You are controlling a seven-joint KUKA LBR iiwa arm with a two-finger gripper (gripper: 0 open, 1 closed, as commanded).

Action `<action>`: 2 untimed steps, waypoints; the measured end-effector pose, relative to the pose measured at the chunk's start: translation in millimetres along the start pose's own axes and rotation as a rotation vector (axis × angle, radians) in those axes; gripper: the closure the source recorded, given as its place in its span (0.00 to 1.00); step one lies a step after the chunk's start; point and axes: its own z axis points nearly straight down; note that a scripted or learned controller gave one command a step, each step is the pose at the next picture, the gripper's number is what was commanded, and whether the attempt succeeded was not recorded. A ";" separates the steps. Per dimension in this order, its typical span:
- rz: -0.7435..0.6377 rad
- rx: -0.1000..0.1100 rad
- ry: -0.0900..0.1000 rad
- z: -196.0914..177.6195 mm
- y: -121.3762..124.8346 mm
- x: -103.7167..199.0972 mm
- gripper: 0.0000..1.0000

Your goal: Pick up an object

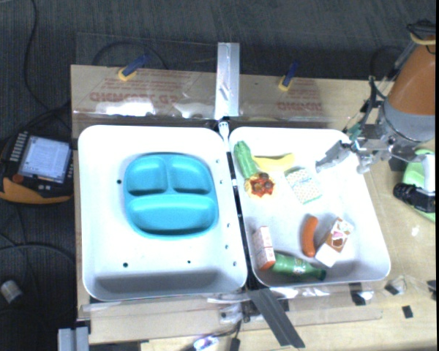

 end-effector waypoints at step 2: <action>0.220 0.000 0.000 78.4 -61.6 33.9 0.00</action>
